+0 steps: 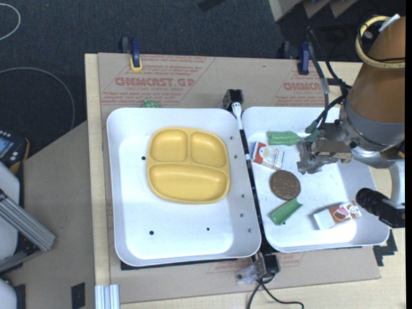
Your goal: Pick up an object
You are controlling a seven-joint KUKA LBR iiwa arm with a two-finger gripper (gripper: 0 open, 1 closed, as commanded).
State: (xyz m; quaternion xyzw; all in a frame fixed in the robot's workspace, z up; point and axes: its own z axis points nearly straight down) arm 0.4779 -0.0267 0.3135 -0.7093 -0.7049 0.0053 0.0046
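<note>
My gripper (308, 166) hangs over the right bin (309, 237), just right of a brown round disc (284, 184) and apart from it. Nothing shows between its fingers. A green flat piece (282, 138) lies at the bin's back, left of the gripper. Close to the bin's left wall sits a small red and white packet (266, 154). A green block (284, 212) lies tilted in front of the disc. A white and brown carton (336, 215) rests at the front right.
The left bin (129, 224) holds a yellow divided plate (188, 164). A black bar (244, 150) runs between the two bins. Blue clamps (134, 50) (304, 58) hold the cardboard at the back edge. The bare front left of the left bin offers room.
</note>
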